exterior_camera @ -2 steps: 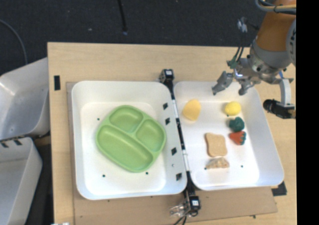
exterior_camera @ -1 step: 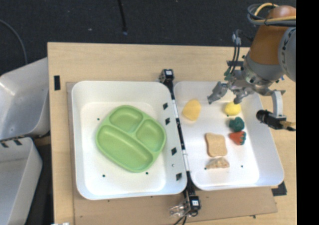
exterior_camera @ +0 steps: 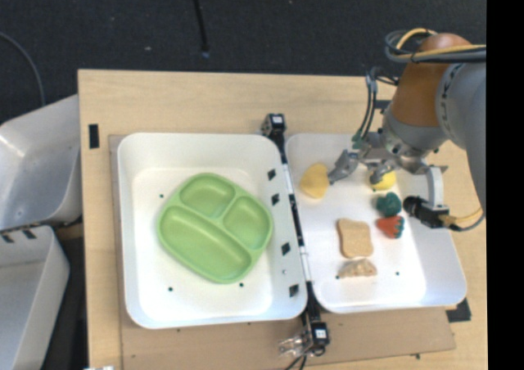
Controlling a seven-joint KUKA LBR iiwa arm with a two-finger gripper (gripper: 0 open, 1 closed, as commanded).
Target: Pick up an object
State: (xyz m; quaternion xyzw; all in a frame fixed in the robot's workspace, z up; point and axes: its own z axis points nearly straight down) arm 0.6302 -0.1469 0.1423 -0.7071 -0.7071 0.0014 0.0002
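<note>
- We see the gripper (exterior_camera: 363, 167) low over the far part of the right bin (exterior_camera: 434, 278), hanging from the grey arm (exterior_camera: 458, 106) with its orange band (exterior_camera: 422, 86).
- Its two fingers (exterior_camera: 343, 165) are spread apart, released, with nothing between them; white bin floor shows in the gap.
- The yellow rounded piece (exterior_camera: 314, 181) lies just to the left of the left-hand finger, close to its tip, though we cannot tell whether they touch.
- A second small yellow piece (exterior_camera: 382, 181) sits right at the other finger, partly hidden under it; it is beside that finger rather than between the two.
- Below and to the right of the fingers we find a dark green item (exterior_camera: 388, 203), and just below it a red item (exterior_camera: 390, 226); the two look to be touching.
- The tan slice of bread (exterior_camera: 355, 238) lies flat well below the fingers, near the middle of the bin.
- Just below the bread rests a pale crumbly piece (exterior_camera: 358, 269), further still from the fingers.
- Far to the left of the fingers, across the divider, the left bin (exterior_camera: 139, 295) holds a green sectioned plate (exterior_camera: 214, 227), lying flat.
- Both bins sit on the wooden bench (exterior_camera: 180, 98).
</note>
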